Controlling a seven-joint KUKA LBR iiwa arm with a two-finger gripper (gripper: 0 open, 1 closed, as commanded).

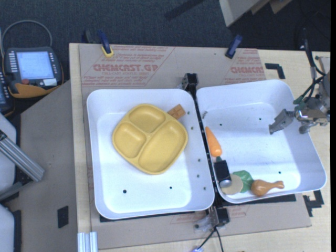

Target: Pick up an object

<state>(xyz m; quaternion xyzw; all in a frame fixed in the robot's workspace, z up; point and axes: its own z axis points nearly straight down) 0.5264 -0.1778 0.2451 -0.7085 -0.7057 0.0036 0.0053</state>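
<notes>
The gripper (287, 122), released and holding nothing at the right bin's (252, 96) right edge, could take the orange carrot (212, 142) by that bin's left wall (likely light, stiff, slippery) across its middle.

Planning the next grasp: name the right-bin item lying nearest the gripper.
The orange carrot by the divider; the drumstick and green piece lie farther from the gripper.

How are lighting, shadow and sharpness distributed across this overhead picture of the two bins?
Camera view: even overhead light; the white bins look bright, nearly washed out; the yellow divided plate casts a soft shadow toward the lower left; the gripper at the right edge is slightly soft; the carrot stays fairly crisp.
</notes>
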